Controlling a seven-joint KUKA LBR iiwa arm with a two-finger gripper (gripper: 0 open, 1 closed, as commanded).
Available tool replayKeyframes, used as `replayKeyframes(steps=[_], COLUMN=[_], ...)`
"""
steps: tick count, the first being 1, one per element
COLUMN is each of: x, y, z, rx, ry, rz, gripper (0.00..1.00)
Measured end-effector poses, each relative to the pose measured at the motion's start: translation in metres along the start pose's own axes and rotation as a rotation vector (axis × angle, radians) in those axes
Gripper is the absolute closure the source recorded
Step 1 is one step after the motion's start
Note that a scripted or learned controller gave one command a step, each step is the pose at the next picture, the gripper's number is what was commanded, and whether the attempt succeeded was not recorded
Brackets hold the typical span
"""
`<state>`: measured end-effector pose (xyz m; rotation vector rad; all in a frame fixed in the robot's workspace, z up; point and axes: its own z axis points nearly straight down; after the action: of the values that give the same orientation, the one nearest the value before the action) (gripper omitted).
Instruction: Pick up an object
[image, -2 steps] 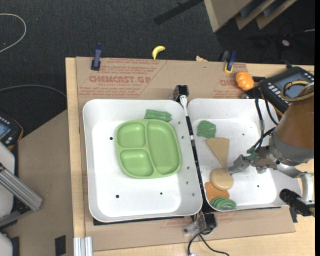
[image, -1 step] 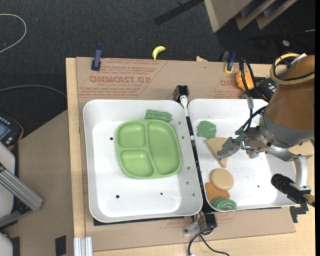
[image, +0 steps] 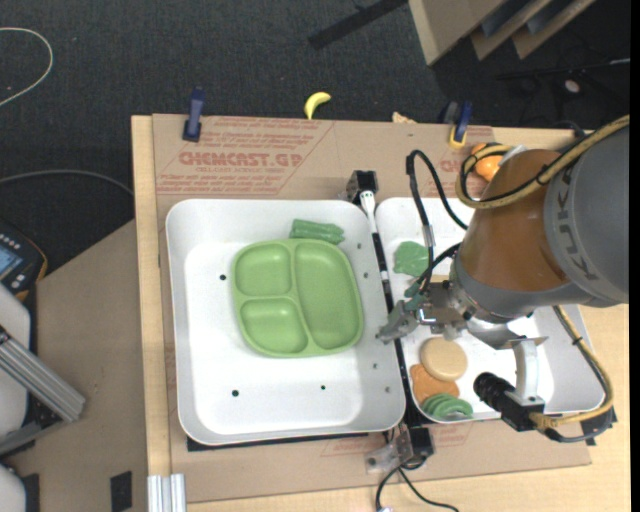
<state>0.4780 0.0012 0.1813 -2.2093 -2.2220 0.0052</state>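
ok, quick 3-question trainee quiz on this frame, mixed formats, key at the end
1. True or false: the green divided plate lies in the left bin.
2. Multiple choice: which thing lies against the plate's far edge? A) a small green object B) a banana C) a blue clamp
3. Fill in: the tan round object lies in the ____ bin, near the gripper.

Key: 1 true; 2 A; 3 right. The right bin also holds a green ridged piece at its near edge.
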Motion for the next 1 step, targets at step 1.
replayKeyframes(steps=[1], x=[0.0241], y=[0.0020], z=[-0.1300], rx=[-0.022], ry=[-0.001], rz=[0.000], gripper=[0.00])
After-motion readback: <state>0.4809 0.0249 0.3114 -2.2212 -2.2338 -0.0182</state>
